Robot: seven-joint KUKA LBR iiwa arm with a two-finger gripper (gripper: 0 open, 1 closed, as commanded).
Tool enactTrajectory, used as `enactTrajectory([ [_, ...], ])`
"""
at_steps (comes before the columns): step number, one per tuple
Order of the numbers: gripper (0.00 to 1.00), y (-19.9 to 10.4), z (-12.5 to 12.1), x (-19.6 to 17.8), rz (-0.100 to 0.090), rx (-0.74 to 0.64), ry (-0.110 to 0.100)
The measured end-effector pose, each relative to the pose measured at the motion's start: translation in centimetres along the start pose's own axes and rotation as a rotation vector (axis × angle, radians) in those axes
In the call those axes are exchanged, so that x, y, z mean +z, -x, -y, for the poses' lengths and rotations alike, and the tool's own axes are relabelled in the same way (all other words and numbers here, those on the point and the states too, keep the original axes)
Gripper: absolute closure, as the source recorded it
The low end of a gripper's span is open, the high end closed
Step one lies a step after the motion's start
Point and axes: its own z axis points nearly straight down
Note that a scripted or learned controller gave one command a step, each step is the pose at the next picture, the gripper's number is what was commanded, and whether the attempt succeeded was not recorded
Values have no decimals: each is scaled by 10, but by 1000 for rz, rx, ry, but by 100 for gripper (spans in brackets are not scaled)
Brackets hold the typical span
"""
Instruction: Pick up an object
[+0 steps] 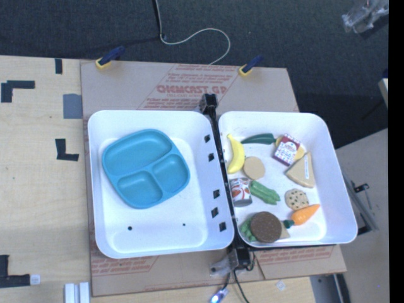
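I see nothing lifted: the banana [235,153], carrot [305,214] and other toy food lie in the right bin [333,163]. My end effector [366,11] is blurred at top right; I cannot tell its state.

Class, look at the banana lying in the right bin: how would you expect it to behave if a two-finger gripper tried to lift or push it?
The banana looks like a smooth moulded toy, so probably stiff, light and rather slippery. Its curve suggests that it may swivel when pushed.
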Motion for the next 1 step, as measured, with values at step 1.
enactTrajectory([
  [1,100,0,0,-10,0,-1,0],
])
